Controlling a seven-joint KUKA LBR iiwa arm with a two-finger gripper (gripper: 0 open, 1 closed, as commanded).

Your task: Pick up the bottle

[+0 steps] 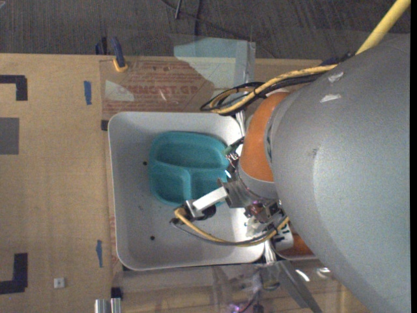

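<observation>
My gripper (255, 208) hangs low over the right rim of the left white bin (130, 194), just right of a teal divided tray (186, 165). The bulky grey arm (345, 168) with its orange band (257, 142) covers most of the gripper and nearly all of the right bin. A small orange patch (298, 244) peeks out from under the arm at the lower right. I cannot tell what it is.
The teal tray lies in the upper middle of the left bin, and bare white floor surrounds it on the left and below. A clear plastic sheet (215, 57) and brown cardboard (156, 90) lie behind the bin. The wooden bench (52, 175) stretches to the left.
</observation>
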